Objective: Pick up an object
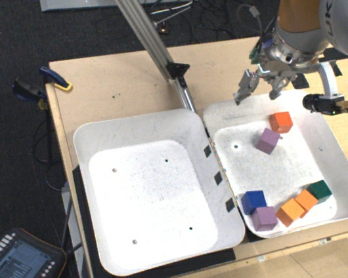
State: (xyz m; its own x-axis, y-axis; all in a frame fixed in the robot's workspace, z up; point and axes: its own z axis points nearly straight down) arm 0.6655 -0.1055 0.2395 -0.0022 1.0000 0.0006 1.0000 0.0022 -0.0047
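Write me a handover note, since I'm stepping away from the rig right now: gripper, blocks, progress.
Gripper: open, holding nothing, above the far rim of the right white bin.
Blocks, all in that bin: orange cube touching purple cube near the far side; blue cube, second purple cube, two orange cubes and green cube along the near edge.
Done: nothing picked.
Left: descend, grasp, lift.

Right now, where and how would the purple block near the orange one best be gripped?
Probably from straight above, closing the fingers on two opposite flat sides of the purple block. Choose the pair facing away from the orange block, which sits close at its upper right corner; its other sides look free.
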